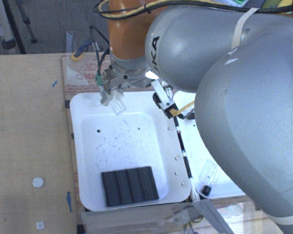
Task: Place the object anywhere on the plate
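Observation:
A dark grey ridged plate (129, 186) lies flat at the near end of the left bin (84, 142). A small clear object with a black cap (207, 180) rests in the right bin (185, 100), close to its near left corner and beside the arm's bulk. My gripper (112, 103) hangs over the far edge of the left bin, far from both the plate and the clear object. Its two translucent fingers (118, 106) stand slightly apart and I see nothing between them.
The grey arm covers most of the right bin. A divider rail (184, 156) runs between the two bins. Dark specks dot the left bin's floor. A small white disc (38, 182) lies on the wooden bench at the left.

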You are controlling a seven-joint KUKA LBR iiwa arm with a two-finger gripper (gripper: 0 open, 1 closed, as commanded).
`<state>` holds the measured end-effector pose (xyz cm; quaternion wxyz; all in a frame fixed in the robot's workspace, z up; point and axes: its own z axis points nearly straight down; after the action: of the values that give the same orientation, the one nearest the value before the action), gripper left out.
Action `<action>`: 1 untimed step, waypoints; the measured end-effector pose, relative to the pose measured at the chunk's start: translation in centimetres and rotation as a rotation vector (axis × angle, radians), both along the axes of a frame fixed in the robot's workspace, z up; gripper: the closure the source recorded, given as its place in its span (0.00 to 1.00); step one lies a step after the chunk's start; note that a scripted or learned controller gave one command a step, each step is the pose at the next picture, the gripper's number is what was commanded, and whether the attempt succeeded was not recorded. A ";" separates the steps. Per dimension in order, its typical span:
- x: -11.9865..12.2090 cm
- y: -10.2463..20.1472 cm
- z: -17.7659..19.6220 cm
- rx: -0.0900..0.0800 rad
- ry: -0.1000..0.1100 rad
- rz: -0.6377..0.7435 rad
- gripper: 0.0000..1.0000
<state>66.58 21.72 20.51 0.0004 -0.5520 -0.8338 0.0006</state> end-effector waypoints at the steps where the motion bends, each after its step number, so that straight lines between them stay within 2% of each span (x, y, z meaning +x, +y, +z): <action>1: 0.0 0.1 0.7 0.001 -0.004 0.131 1.00</action>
<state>66.63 21.81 21.21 -0.0012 -0.4963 -0.8681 -0.0007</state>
